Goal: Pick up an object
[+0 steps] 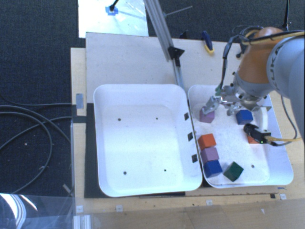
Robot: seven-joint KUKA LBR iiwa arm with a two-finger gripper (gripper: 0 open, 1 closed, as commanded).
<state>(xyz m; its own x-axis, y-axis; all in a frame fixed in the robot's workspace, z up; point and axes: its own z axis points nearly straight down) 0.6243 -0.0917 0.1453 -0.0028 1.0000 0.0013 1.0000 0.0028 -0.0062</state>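
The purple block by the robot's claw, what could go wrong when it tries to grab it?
The gripper sits beside the purple block, near its edge, so it might just nudge it away instead of lifting it. The blue block lies close on the other side and could get bumped.

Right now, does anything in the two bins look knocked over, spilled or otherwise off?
Nothing stands out. The blocks all sit inside the right bin: orange block, purple block and blue block in a column, green block beside them. Nothing spilled on the bench.
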